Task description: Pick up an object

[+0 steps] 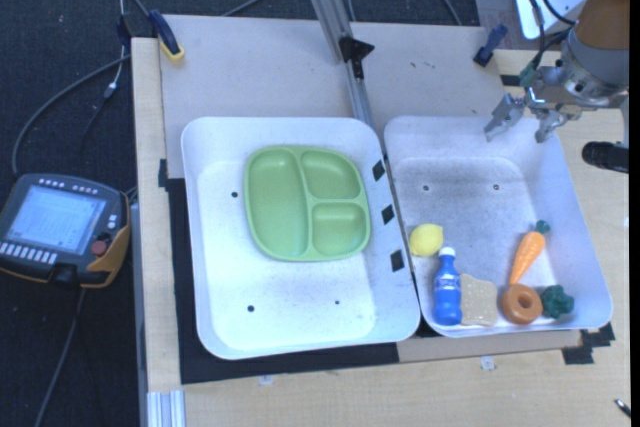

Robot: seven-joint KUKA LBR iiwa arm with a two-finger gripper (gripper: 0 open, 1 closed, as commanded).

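Grey gripper (523, 124) hangs at the right bin's (570, 205) one o'clock rim, jaws apart, gripping nothing; carrot (527, 255) lies at five o'clock.

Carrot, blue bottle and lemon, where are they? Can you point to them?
Carrot (526, 257), camera view, middle of its orange body.
Blue bottle (446, 293), camera view, middle of its blue body, below the white cap.
Lemon (427, 238), camera view, centre of the yellow fruit.

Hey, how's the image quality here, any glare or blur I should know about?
Camera view: even overhead light, soft shadows; the white bins look slightly washed out; the tool and small toys like the carrot are a bit soft; the pendant screen glows pale.
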